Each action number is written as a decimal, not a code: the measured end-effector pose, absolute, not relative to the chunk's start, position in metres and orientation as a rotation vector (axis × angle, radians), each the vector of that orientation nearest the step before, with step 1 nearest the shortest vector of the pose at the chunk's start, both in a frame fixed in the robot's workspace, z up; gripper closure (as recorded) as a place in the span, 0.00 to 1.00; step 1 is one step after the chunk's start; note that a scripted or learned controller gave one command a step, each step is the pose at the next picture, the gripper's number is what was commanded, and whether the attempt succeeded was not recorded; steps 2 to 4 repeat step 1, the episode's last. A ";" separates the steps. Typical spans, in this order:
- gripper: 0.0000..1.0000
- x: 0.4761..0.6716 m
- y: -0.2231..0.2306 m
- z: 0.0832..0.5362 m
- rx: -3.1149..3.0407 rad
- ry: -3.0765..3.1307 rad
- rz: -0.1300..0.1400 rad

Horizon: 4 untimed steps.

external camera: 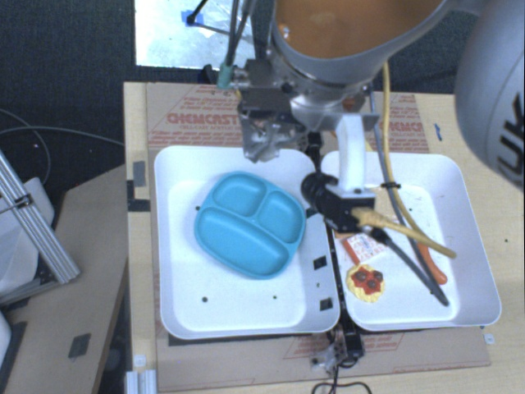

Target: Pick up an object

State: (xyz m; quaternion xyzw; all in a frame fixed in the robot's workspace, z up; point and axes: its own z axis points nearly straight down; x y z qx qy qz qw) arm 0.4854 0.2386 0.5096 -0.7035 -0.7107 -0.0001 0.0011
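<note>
1. Looming closest to the lens, the arm's grey and orange wrist (361,15) hangs over the bench's far side.
2. Below it, the gripper (264,142) hovers at the left bin's (180,220) back rim; whether its fingers are apart, I cannot tell.
3. 1 blue divided plate (248,223) lies flat in that bin (likely the nearest candidate).
4. Right bin (467,220): small pizza toy (367,282), loose and reachable.
</note>
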 end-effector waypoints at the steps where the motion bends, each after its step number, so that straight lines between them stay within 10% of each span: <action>1: 1.00 0.487 0.235 0.523 -2.216 -2.227 -0.010; 4: 1.00 0.487 0.235 0.523 -2.216 -2.227 -0.010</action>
